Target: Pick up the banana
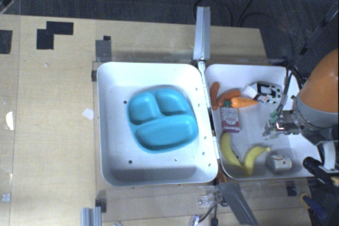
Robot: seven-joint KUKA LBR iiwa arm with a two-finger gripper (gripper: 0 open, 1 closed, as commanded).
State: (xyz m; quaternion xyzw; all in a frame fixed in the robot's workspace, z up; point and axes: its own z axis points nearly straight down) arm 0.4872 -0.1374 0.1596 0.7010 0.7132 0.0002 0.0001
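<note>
Desk surface is seen at the far left, bearing the left bin, in which a blue divided tray is set. Next to the right, the right bin is seen, holding an orange-red sausage-shaped item, a carrot-like piece, a small red packet, a black-and-white item and a small grey can. Two yellow bananas are found at this bin's near edge: one banana is laid along the bin's left wall, its long axis running from far to near; a second banana, curved, is angled from near-left up to far-right, its tip pointed toward the can. Their near ends appear to be touching. Farthest right, the hand is held above the bin floor, just up and to the right of the second banana, which is judged the nearer target. Whether the hand is open or closed cannot be told.
</note>
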